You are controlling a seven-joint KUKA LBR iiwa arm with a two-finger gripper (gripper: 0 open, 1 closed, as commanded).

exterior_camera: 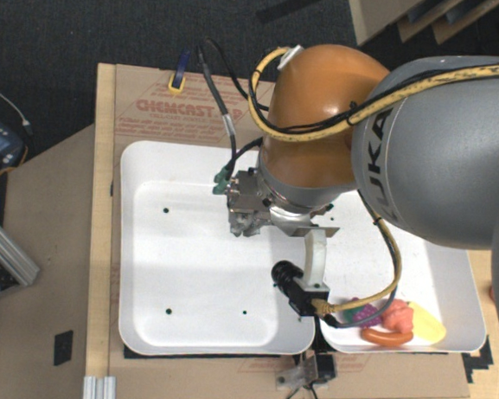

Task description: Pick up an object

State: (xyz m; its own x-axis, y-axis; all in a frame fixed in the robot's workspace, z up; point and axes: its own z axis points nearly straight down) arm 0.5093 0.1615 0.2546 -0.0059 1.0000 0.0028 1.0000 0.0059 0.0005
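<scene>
**Hand position over left bin, objects in right bin**

Hand [246,223] sits below the orange wrist band [322,114], over the upper middle of the left bin [143,272]. Only a compact grey metal assembly is visible under the wrist flange; the large arm body covers most of it from above. Whether the hand is released or clenched cannot be determined from this view. No object is visible at the hand.

Wrist hardware: a black cable [215,91] runs from the upper left down to a green connector [222,181] at the side of the hand. A yellow-and-black braided hose [264,87] loops around the orange band and continues along the grey arm link [449,151], which enters from the right. A white bracket [316,257] hangs from the flange and carries a black cylindrical fitting [294,287] just above the divide between the two bins.

Task objects: these lie in the right bin [464,283], at its near corner, well apart from the hand. A pink object [400,317] rests beside a flat yellow piece [429,326]. An orange curved item [387,337] lies in front of both, and a small multicoloured item [364,314] sits to the left of the pink object.

Support: both bins rest on a brown cardboard sheet [145,103] on the tabletop.
</scene>
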